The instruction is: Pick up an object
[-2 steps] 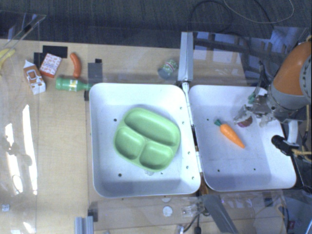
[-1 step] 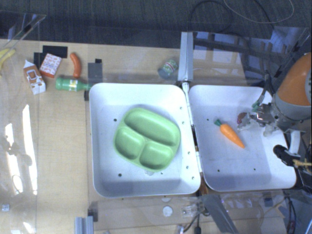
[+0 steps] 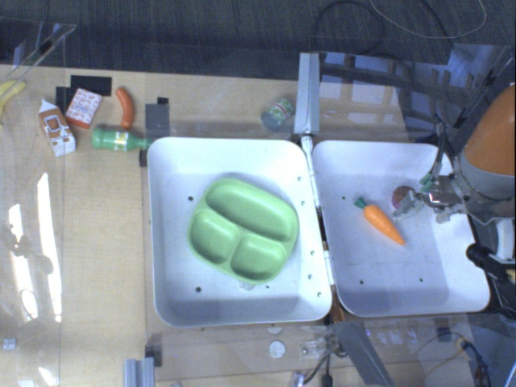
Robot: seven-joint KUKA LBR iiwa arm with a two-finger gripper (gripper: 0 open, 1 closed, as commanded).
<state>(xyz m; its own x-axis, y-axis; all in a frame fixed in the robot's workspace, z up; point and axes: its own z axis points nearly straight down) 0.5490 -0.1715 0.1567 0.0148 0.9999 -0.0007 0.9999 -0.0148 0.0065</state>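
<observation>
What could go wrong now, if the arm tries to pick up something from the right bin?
1. The carrot lies at a slant on the smooth bin floor, so it may slide or roll away from the gripper.
2. A small reddish object sits right beside the gripper; it may be knocked aside or caught by mistake.

The wooden bench (image 3: 97, 248) bears 2 shallow white bins side by side, the left bin (image 3: 165, 297) and the right bin (image 3: 403, 297). Behind the left bin, at the bench's far left, lie a green bottle (image 3: 117, 140), a sausage (image 3: 124, 107), and 2 small cartons (image 3: 56, 127) (image 3: 84, 106).
</observation>
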